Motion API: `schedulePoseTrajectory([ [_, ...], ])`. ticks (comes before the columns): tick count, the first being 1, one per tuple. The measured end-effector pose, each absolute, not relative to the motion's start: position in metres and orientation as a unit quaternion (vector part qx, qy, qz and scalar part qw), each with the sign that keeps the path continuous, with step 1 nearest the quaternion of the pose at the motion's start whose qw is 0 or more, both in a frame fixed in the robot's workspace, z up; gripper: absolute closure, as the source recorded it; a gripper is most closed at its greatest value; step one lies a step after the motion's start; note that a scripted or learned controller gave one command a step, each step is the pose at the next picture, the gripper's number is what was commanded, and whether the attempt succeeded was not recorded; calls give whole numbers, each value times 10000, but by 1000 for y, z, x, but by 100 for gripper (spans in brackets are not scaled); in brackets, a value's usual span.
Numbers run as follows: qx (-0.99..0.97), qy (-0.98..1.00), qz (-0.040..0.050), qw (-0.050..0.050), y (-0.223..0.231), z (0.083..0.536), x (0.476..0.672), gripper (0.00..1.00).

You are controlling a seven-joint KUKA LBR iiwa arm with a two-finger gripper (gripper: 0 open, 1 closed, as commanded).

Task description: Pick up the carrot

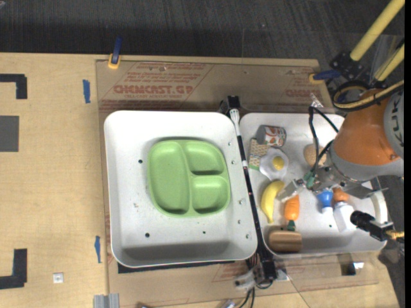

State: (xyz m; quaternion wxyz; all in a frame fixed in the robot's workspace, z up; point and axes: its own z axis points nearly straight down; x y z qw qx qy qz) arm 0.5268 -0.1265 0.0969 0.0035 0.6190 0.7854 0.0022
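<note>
The carrot [291,208], a small orange toy with a green tip, lies in the right bin [302,122] beside a yellow banana [270,200]. My gripper [300,186] hangs low over the bin, just above and slightly right of the carrot's upper end. The arm with its orange band [363,141] reaches in from the right and covers part of the bin's right side. Nothing shows lifted off the bin floor.
The right bin also holds a small can [271,135], a fried egg toy [277,163], a brown block [284,240], a blue-capped bottle [325,199] and a white object [339,217]. A green divided plate [189,176] sits in the left bin [122,191].
</note>
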Motion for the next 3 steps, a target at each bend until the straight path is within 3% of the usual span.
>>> schedulePoseTrajectory([
  [1, 6757, 7371, 39, 84, -100, 89, 484, 0],
  [2, 6772, 7356, 41, 144, -103, 101, 487, 100],
  [3, 6941, 7199, 29, 6, -37, 187, 482, 100],
])
